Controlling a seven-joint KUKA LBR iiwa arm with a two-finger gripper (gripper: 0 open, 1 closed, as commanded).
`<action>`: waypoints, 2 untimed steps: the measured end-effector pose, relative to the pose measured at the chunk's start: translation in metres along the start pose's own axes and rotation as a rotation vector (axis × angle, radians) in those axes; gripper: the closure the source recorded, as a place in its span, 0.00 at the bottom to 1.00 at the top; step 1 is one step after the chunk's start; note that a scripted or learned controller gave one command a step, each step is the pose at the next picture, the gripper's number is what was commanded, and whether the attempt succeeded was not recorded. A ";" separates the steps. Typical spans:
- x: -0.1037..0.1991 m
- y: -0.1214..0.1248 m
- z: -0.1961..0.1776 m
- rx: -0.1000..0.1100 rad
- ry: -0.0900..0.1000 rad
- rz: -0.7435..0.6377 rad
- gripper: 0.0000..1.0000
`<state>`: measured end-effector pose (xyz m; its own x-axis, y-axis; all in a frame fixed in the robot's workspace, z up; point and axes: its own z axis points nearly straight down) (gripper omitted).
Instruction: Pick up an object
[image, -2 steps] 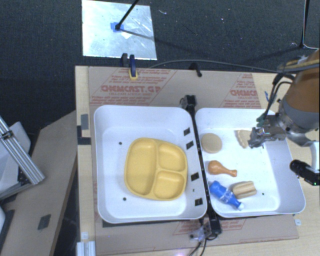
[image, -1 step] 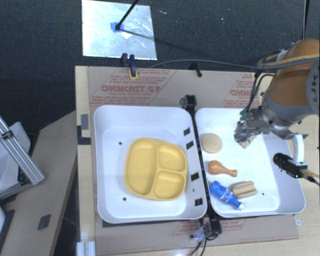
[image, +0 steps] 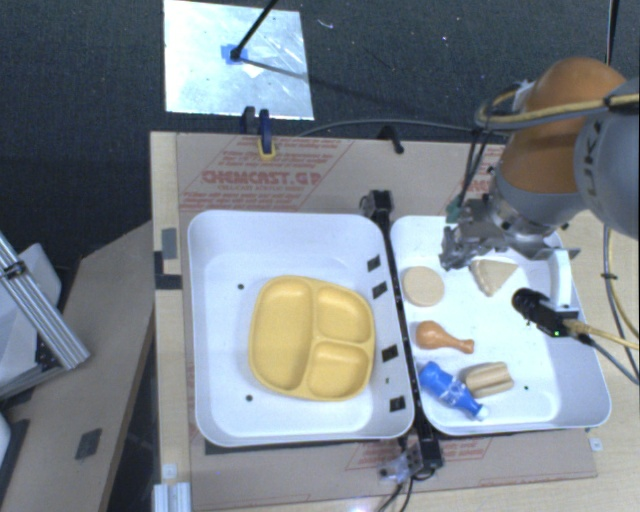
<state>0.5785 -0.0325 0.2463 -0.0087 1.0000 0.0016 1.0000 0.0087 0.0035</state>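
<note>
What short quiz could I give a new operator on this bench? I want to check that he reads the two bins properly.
1. True or false: the yellow divided plate lies in the left bin.
2. Which item lies nearest the right bin's front edge? A) round cookie B) blue object C) cracker wedge
3. Fill in: the drumstick-shaped toy lies in the ____ bin.

Key: 1 true; 2 B; 3 right.
</note>
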 end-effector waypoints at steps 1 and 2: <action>0.051 0.021 0.017 0.001 0.000 -0.001 1.00; 0.095 0.035 0.021 0.001 0.000 0.000 1.00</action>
<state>0.6126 0.0632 0.2254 -0.0090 1.0000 0.0019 1.0000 0.0090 0.0023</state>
